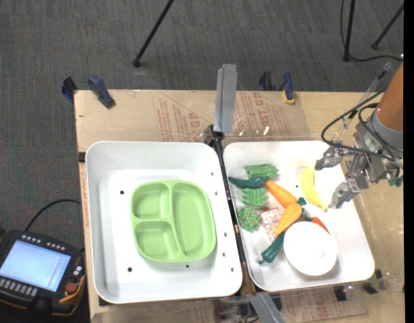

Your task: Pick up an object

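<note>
My gripper (332, 180) hangs over the right side of the right bin (358, 251), open, with nothing between its fingers (342, 196). Just left of it lies a yellow banana (309, 186). Further left and below are two orange carrots (281, 193), a dark green pepper (248, 180), green toy pieces (254, 196), a dark green cucumber (272, 249) and a white round plate (310, 249). A small red piece (320, 223) peeks out above the plate.
The left bin (102, 180) holds a light green divided tray (173, 220). A grey post (225, 103) stands at the back between the bins. Clamps grip the bench's far edge. A teach pendant (35, 269) lies at the lower left.
</note>
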Robot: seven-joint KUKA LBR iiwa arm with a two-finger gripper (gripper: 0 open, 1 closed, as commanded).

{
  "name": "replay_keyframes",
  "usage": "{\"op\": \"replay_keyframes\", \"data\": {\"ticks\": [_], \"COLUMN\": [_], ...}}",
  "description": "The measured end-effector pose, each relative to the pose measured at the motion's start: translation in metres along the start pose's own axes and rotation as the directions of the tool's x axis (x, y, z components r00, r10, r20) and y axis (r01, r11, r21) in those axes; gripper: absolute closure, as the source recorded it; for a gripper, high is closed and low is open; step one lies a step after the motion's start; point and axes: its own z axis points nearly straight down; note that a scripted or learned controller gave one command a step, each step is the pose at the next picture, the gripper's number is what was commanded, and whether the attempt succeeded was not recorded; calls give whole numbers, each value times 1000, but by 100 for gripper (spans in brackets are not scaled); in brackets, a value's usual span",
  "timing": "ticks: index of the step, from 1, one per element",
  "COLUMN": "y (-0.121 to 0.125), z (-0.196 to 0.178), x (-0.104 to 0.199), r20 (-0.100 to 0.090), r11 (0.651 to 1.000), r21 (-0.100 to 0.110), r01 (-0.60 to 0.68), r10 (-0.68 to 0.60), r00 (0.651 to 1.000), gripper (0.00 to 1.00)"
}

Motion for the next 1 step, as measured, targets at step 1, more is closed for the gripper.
{"op": "replay_keyframes", "data": {"ticks": [1], "y": [26], "z": [144], "x": [-9], "r20": [-4], "r11": [999], "r21": [-1], "r01": [-44], "r10": [44], "r00": [999], "gripper": [0]}}
